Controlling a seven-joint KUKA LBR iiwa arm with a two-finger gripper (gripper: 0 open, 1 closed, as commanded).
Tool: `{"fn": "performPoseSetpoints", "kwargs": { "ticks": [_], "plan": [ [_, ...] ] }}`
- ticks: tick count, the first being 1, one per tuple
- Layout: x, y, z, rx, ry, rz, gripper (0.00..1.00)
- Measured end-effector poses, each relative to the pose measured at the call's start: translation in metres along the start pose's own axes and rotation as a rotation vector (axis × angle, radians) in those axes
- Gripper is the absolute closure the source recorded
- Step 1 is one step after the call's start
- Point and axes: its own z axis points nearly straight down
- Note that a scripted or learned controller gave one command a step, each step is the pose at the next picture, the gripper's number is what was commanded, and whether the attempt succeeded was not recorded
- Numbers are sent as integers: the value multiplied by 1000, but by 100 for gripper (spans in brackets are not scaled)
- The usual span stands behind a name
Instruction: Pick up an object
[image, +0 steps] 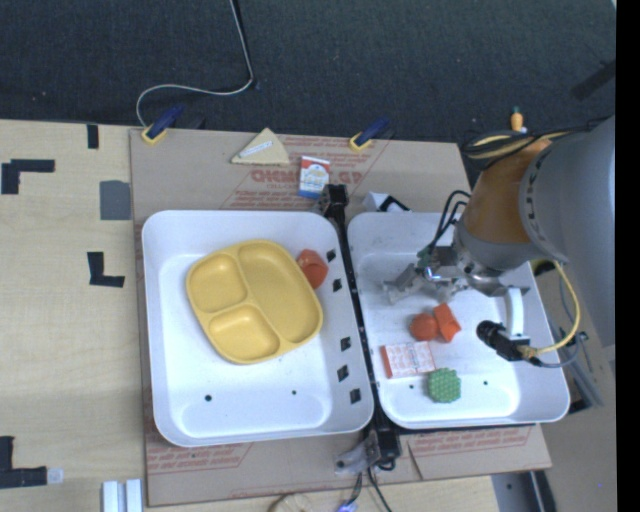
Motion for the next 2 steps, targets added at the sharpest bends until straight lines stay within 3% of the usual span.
{"fn": "performPoseSetpoints", "kwargs": {
  "ticks": [1, 2],
  "plan": [
    [-8, -43, 0, -4, -2, 0, 0],
    [-9, -43, -10, -6, -4, 0, 100]
  ]
}}
